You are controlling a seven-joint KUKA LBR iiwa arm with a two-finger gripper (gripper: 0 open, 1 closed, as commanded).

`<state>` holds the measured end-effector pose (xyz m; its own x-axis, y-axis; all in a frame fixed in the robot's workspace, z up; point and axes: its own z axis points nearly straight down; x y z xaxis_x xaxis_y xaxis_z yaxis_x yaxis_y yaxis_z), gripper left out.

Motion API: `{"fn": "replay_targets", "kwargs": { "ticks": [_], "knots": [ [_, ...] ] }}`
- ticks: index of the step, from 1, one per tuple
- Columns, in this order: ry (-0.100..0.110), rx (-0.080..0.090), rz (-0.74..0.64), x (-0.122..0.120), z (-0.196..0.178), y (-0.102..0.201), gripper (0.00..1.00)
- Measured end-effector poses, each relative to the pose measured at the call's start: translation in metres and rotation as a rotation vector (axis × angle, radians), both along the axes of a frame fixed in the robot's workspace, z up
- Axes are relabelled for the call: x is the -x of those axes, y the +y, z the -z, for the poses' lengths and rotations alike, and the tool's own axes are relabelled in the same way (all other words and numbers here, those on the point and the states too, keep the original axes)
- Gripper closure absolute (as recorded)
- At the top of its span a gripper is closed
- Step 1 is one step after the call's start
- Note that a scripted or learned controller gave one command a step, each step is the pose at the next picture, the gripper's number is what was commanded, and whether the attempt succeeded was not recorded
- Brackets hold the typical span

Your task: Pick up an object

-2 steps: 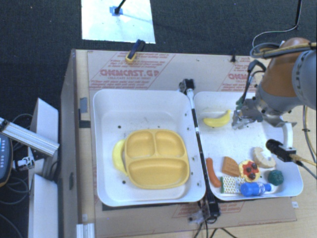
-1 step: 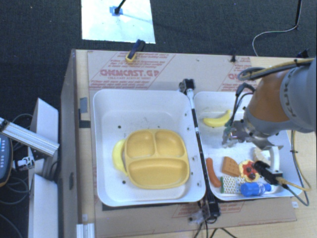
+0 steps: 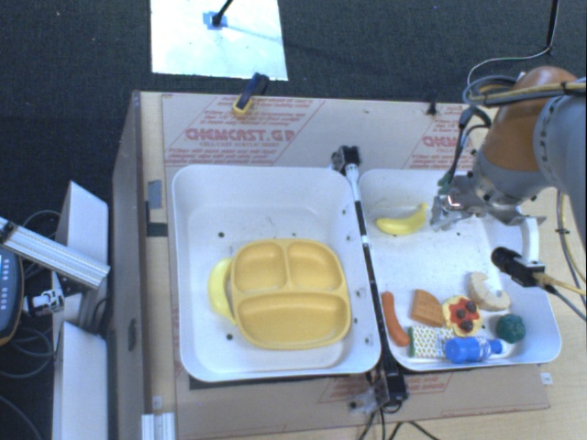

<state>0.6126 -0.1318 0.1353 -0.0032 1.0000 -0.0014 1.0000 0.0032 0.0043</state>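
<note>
**Two bins, one arm hanging over the banana**

Two white bins are sitting side by side before us. In the right bin (image 3: 550, 333) we are seeing the gripper (image 3: 447, 206) hovering at the bin's 11 o'clock corner, just beside the banana (image 3: 403, 221), which is lying at the gripper's 8 o'clock. We cannot tell how the gripper is set.

Crowding the bin's 5 o'clock end we are finding a sausage (image 3: 395, 318), a toast slice (image 3: 426, 308), a fruit tart (image 3: 463, 313), a donut (image 3: 487, 291), a broccoli piece (image 3: 510, 328), a blue bottle (image 3: 470, 348) and a checkered block (image 3: 426, 341). These are lying well apart from the banana.

In the left bin (image 3: 197, 246) a yellow divided tray (image 3: 290, 292) is covering a yellow plate (image 3: 219, 287).
</note>
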Motion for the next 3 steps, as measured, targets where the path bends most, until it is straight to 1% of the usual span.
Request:
{"fn": "replay_targets", "kwargs": {
  "ticks": [1, 2, 3],
  "knots": [
    [0.004, -0.002, 0.002, 0.051, 0.051, 0.022, 1.00],
    [0.003, -0.001, 0.002, 0.051, 0.051, 0.022, 0.00],
    [0.001, -0.001, -0.001, -0.012, 0.050, 0.029, 0.00]
  ]
}}
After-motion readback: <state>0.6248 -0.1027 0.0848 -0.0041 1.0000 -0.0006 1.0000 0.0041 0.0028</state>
